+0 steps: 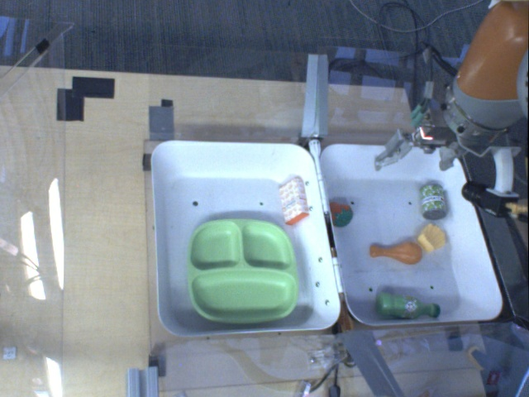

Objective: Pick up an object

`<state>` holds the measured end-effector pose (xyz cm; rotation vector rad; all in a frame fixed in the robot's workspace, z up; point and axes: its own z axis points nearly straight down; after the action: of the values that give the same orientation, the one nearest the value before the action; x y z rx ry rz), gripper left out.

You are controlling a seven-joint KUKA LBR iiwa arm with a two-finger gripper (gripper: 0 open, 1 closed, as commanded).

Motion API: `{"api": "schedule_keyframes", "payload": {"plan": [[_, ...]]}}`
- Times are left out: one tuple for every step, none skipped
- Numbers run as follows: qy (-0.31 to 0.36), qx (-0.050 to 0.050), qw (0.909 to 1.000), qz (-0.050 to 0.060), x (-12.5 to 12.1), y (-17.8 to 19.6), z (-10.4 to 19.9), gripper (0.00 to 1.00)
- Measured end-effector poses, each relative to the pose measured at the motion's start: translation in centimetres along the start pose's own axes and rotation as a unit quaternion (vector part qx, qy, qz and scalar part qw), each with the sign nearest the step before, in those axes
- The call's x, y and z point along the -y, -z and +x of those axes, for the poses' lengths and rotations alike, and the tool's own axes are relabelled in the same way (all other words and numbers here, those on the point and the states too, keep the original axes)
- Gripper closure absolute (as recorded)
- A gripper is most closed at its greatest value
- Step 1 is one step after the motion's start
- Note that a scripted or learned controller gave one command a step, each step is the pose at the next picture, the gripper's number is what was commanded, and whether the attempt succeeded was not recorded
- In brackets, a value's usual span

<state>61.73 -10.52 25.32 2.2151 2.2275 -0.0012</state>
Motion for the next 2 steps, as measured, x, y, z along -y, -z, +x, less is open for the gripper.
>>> {"api": "schedule_keyframes", "payload": {"plan": [[0.020, 0.000, 0.9998, 0.000, 5.0, -4.9, -4.8, 0.00], [-0.018, -0.002, 0.9998, -0.002, 1.9, -15.6, -8.8, 0.00]]}}
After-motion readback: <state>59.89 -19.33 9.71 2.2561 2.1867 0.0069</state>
